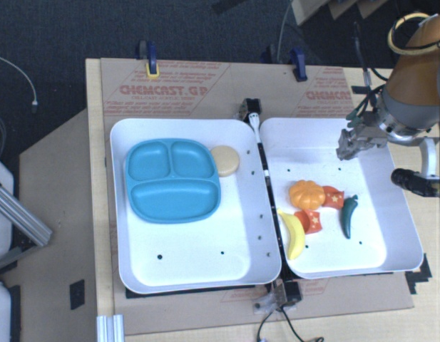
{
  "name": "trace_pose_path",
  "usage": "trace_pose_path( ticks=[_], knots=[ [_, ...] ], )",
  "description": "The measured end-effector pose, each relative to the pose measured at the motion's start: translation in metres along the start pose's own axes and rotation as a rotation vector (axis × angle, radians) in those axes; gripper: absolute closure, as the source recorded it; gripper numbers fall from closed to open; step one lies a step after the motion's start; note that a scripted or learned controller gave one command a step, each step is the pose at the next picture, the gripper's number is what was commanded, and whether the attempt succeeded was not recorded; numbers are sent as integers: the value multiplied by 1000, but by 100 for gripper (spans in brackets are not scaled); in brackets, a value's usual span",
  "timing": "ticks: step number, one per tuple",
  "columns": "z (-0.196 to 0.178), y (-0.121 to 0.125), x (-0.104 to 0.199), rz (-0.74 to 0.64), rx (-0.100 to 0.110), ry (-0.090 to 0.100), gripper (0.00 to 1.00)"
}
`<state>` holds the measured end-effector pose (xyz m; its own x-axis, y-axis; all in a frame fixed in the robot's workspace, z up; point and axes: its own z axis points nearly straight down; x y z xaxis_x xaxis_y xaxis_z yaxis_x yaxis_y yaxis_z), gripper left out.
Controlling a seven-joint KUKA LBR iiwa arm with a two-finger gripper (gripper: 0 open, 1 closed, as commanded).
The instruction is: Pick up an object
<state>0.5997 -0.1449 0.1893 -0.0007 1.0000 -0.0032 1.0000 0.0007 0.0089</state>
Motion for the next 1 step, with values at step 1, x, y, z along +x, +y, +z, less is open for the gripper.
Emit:
trace_pose_path(
  ticks=[1],
  knots=[
    [-28, 2, 0, 0, 3, 1, 100]
  ],
)
